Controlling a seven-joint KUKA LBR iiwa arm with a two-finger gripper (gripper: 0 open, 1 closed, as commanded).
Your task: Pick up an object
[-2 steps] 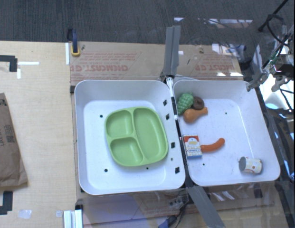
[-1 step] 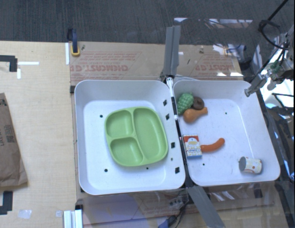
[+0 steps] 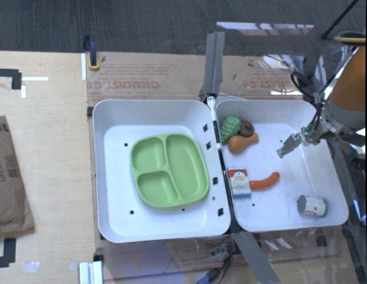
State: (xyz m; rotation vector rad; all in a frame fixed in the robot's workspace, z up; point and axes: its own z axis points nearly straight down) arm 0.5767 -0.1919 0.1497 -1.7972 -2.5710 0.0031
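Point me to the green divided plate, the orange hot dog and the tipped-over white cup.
green divided plate (image 3: 169,170), camera view, on the ridge where its compartments meet.
orange hot dog (image 3: 265,181), camera view, mid-length of its body.
white cup (image 3: 313,206), camera view, on its side wall.

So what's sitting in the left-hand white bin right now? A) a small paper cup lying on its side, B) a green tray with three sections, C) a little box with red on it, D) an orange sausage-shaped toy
B: the green divided tray lies alone in the left bin, while the sausage toy, cup and little box are all in the right bin.
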